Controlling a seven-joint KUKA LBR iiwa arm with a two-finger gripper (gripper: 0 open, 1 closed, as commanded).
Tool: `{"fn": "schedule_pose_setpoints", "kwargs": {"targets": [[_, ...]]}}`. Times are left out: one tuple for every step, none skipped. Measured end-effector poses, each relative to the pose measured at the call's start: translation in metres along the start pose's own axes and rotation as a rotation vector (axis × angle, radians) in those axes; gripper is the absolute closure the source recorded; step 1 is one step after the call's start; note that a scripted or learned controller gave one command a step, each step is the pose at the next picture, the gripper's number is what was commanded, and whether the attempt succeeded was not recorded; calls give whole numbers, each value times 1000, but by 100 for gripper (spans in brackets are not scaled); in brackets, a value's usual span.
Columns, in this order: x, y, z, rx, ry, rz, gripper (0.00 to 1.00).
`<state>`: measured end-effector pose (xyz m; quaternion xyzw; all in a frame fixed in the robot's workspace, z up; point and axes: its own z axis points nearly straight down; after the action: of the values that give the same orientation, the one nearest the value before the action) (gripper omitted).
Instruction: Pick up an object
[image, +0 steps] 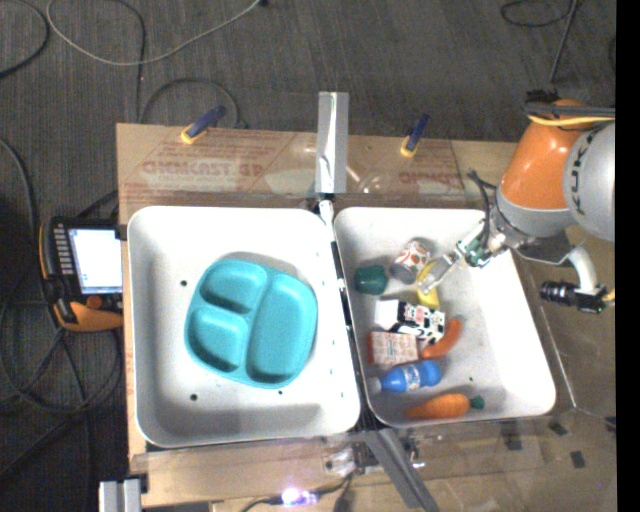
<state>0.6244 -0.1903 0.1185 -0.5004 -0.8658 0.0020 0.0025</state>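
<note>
Yellow object (429, 283) partly hidden beneath the gripper (437, 272)

Teal tray (252, 320) in left bin (150, 400); toys in right bin (520, 350).

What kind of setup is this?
Likely a robot-grasping lab bench: two white bins on a clamped board, toy food such as a carrot, cables on carpet, and a teach pendant at left.
</note>
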Motion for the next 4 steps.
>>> {"fn": "schedule_pose_setpoints", "kwargs": {"targets": [[-17,40,20,-3,2,-14,0],[-9,-12,8,0,0,5,0],[-9,40,31,10,0,176,0],[-7,35,24,32,12,174,100]]}}
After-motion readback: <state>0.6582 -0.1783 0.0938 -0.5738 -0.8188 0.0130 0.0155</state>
